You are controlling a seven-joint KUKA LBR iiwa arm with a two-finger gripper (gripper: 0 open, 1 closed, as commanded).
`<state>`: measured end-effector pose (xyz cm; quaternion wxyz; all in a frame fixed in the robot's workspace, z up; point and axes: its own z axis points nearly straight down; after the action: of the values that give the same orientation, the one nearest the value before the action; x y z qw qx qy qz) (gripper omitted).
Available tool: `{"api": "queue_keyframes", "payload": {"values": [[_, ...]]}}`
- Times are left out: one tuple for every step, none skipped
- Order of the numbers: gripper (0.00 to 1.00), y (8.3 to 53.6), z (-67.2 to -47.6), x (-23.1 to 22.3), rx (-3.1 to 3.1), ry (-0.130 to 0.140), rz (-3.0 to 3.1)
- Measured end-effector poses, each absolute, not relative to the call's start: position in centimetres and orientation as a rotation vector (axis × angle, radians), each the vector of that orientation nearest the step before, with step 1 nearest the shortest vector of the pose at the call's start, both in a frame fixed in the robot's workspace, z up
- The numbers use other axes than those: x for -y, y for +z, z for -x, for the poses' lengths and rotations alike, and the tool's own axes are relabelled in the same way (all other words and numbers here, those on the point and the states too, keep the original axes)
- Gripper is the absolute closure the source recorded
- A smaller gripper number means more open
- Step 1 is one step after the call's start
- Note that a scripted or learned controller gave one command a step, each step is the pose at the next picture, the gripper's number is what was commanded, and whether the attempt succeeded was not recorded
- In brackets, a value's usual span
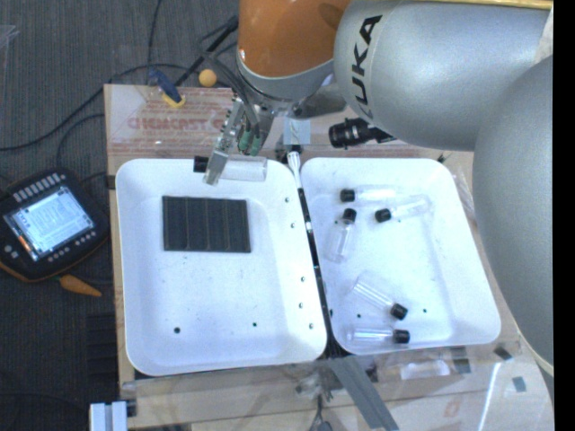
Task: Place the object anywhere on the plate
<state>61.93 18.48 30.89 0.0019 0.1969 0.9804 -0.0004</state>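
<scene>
vial point(241, 170) held in tool point(218, 162) beyond plate point(206, 224).

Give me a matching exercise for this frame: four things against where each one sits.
Things:
1. dark ribbed plate
2. clear vials with black caps
3. gripper
4. handheld controller

Places:
A. right bin
B. on the floor, left of the bench
C. left bin
D. over the left bin's far rim

Pairs: 1-C, 2-A, 3-D, 4-B

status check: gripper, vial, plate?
Gripper over left bin's top edge, holding clear vial. Dark plate just below, unobstructed. Spare vials in right bin.
</scene>
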Motion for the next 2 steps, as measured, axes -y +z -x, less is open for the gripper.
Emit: {"api": "queue_keyframes", "payload": {"values": [[1.0,30.6,-65.3,-22.6,-3.114,0.0,-0.391],[1.0,25.5,-58.5,-23.3,-3.133,0.0,-0.232]]}}
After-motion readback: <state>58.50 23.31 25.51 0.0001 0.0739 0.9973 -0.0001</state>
